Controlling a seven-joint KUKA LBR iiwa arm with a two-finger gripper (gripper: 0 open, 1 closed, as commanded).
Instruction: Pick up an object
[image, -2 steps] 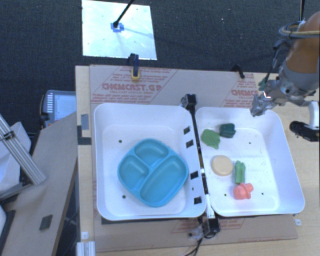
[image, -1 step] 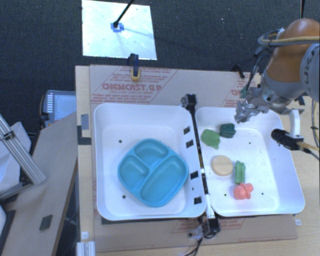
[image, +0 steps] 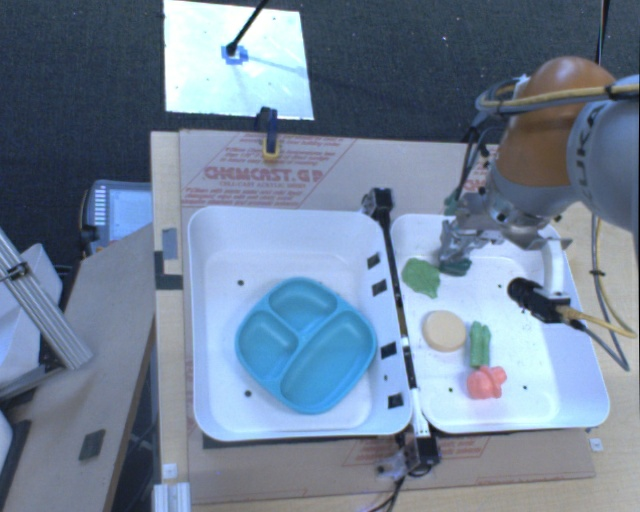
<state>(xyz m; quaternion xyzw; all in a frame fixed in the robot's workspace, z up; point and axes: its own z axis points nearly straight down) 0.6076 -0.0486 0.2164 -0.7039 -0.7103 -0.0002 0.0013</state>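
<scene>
Dark teal piece (image: 456, 266) — small and low, it lies in the far left part of the right bin (image: 545, 385), close to the divider between the two bins, and I take it as the object most likely to be picked. From the camera view, the gripper (image: 458, 247) hangs directly over it, tip pointing down, so the piece sits just below the tip and slightly toward the camera. Whether the tip touches it cannot be made out, nor can I tell whether the gripper is apart or together; nothing shows it holding the piece. The piece is too small and too shadowed to give a clear long axis.

Just beside it, on the divider side, is a light green lump (image: 421, 277) — near enough that a descent straying left might catch that instead. Nearer the camera and well apart from the gripper lie a tan disc (image: 445, 330), a green stick (image: 480, 343) with its long axis running near to far, and a red piece (image: 486, 382). The left bin (image: 215, 300) holds a blue divided plate (image: 305, 343).

By my judgement the coming move is a short straight drop, not a sideways reach.
</scene>
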